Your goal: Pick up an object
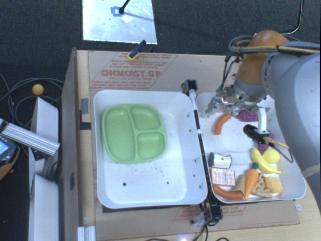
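Camera view: the jaws [224, 102] hover low in the right bin [301, 187], just above an orange sausage [222, 123]. Whether they grip anything cannot be told. A green divided plate [133, 132] lies in the left bin [150, 195].

Red block lettering is running across the brown cardboard sheet [165, 67] that is lying under the 2 white bins, above the left bin's far rim; it is reading "CHEMCAST GP", with smaller red lines above and below it staying too fine to make out. A small red-and-white packet [222, 176] in the right bin is carrying print, but its characters are blurring beyond reading.
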Robot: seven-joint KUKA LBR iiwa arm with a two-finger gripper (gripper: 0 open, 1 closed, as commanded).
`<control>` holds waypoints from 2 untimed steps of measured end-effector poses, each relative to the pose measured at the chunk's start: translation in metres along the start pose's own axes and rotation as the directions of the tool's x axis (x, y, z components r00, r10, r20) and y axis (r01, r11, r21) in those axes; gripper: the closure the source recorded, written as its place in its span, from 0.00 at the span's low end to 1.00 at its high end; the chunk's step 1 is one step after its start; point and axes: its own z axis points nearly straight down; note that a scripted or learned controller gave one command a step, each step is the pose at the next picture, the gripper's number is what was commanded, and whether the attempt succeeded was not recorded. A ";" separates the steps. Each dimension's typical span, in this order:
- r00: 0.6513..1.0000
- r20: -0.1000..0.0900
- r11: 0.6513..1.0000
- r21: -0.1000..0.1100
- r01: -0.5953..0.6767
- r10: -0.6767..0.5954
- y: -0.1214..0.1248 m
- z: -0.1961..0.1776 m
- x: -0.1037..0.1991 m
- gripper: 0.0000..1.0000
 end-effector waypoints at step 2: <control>1.000 0.001 1.000 0.002 -0.004 0.004 -0.014 0.001 0.003 0.00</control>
